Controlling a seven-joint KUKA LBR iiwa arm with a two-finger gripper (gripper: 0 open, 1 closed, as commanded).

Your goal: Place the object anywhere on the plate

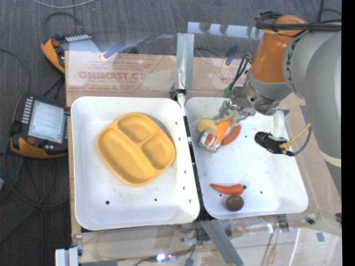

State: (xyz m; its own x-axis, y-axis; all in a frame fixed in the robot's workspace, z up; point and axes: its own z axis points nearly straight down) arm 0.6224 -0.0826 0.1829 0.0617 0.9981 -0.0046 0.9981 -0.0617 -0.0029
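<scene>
Your arm (299, 54) reaches over the right bin (266, 176).
Yellow sectioned plate (136, 148) waits bare in the left bin; your tool (236, 108) hovers above the carrot (222, 132), grip unclear, likely lining up a pick.

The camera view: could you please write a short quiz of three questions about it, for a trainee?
1. True or false: the yellow plate lies in the left bin.
2. Which thing lies nearest the front edge of the right bin?
A. the small can
B. the dark round object
C. the carrot
3. Fill in: the gripper is above the cluster at the back left of the ____ bin.

Key
1. True.
2. B. It sits just in front of the red chili pepper.
3. Right.
</scene>
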